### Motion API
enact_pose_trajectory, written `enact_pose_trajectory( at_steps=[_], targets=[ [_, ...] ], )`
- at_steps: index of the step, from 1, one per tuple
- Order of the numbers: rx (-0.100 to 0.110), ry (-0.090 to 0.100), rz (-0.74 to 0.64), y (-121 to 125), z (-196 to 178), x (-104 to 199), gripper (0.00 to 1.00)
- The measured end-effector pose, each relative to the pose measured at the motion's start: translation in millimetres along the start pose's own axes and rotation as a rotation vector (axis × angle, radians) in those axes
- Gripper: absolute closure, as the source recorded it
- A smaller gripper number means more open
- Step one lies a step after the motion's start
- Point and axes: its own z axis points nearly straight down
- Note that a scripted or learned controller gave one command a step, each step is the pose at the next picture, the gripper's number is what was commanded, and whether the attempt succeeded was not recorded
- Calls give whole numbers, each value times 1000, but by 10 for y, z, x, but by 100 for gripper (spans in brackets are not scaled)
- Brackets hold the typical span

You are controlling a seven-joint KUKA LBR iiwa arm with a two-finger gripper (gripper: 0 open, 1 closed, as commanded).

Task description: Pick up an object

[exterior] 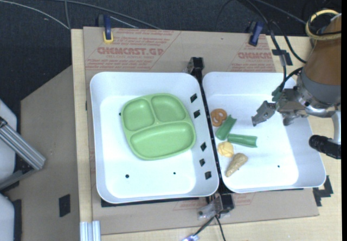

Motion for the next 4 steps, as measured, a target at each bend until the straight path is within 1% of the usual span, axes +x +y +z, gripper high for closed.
enact_pose_trajectory(
  at_steps=[1,2,3,4],
  targets=[
    [-13,-2,-3,27,-65,2,0],
    [-9,-1,-2,56,358,6,0],
    [-8,-1,-3,131,955,39,0],
    [-15,-2,-1,148,1294,40,0]
  ],
)
